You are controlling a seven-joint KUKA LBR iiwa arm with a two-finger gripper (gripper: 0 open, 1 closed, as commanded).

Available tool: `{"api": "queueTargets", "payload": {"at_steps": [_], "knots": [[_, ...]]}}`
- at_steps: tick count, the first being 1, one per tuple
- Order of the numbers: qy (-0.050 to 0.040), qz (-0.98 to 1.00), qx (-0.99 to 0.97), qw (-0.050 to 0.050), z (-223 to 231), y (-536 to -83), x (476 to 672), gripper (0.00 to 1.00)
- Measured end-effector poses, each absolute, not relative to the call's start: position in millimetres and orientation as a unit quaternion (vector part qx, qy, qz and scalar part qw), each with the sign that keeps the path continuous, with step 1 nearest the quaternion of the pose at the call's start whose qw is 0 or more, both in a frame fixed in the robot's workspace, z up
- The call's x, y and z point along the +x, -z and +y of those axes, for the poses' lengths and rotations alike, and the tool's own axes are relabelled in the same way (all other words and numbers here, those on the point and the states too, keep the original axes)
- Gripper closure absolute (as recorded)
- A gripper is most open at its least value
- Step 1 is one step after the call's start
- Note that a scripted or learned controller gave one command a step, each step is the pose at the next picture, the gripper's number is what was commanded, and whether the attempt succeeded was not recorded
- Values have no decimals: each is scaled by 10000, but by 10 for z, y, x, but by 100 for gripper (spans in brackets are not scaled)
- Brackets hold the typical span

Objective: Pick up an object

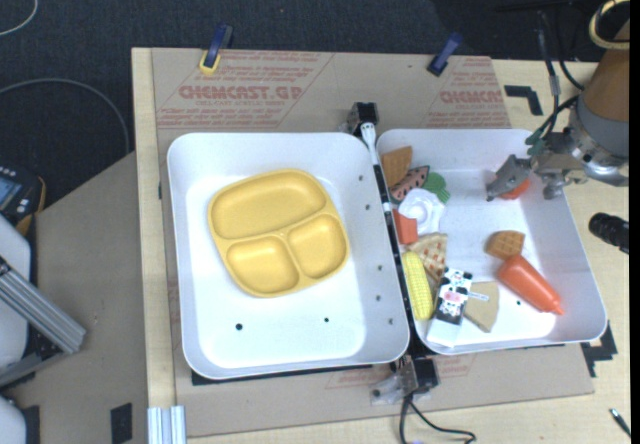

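Now the two-finger gripper (522, 180) hangs over the far right side of the right white bin (585, 267), fingers spread either side of a small red-orange piece (513, 189), not clenched on it. Toy food crowds the bin's left wall: a yellow corn cob (417, 284) beside an orange carrot-shaped toy (530, 284). The yellow sectioned plastic tray (277, 231) sits alone in the left white bin (195, 232), well clear of the reach.

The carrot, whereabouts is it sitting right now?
In the camera view, the carrot lies in the right-hand bin, toward its near right corner, just below a small brown pastry and right of a toy cow.
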State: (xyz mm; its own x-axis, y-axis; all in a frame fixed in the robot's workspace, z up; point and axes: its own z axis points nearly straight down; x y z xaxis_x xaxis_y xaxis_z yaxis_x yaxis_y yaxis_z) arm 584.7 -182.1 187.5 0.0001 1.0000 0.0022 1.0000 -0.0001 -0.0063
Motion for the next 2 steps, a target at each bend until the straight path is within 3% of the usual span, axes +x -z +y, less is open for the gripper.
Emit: {"api": "queueTargets", "payload": {"at_steps": [2], "knots": [[-11, -7072, -7070, 22, -1849, -823, 5773, 0]]}}
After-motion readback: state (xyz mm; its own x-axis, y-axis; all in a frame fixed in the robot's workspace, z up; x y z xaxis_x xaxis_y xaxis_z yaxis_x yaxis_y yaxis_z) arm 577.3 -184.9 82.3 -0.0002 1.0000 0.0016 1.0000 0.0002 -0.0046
